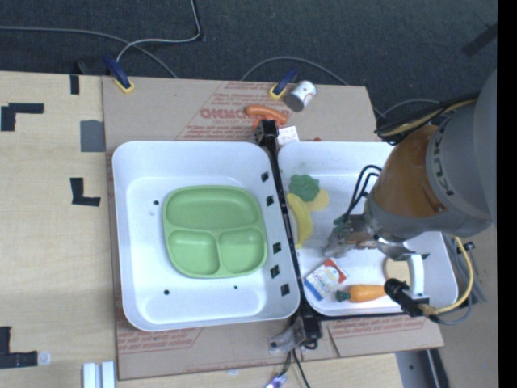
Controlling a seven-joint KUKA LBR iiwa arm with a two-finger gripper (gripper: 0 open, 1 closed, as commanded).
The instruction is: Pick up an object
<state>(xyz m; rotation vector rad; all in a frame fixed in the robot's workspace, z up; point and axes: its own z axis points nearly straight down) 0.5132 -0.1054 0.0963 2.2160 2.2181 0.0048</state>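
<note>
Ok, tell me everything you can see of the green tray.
The green tray is pale green, looks like matte plastic, and has rounded corners. It is divided into three compartments: one wide one along the far side and two smaller ones on the near side. It lies flat, right way up, about mid-floor in the left bin. It touches the bin's floor and nothing else.

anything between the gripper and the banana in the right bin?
Nothing visible. The gripper hangs in the right bin just right of the banana, with bare bin floor between them. The broccoli lies beyond the banana, off that line.
</note>
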